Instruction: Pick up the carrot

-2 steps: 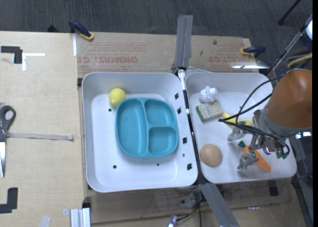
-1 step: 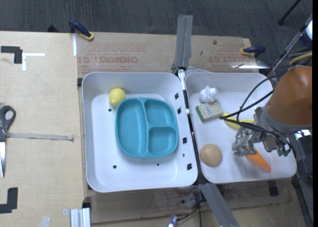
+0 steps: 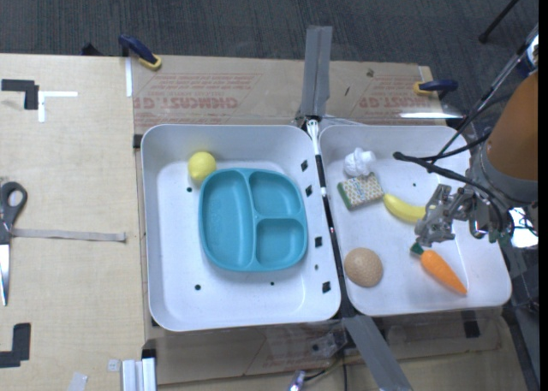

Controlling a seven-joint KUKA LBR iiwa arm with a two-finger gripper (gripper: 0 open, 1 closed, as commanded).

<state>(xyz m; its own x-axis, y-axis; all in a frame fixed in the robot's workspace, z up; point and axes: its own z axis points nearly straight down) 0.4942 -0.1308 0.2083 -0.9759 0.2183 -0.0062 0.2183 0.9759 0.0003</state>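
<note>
An orange carrot [image 3: 443, 270] with a green stub end lies in the right bin [image 3: 492, 291], near its front right corner. My gripper [image 3: 435, 225] hangs just above the carrot's green end, fingers pointing down toward it. Nothing shows between the fingers. The arm with its orange band comes in from the right edge, over the bin's right side.
The right bin also holds a yellow banana [image 3: 402, 207], a tan round potato-like thing [image 3: 364, 267], a green sponge [image 3: 360, 192] and a crumpled white object [image 3: 359, 161]. The left bin [image 3: 163, 278] holds a blue divided plate [image 3: 253, 220] and a yellow lemon [image 3: 202, 165].
</note>
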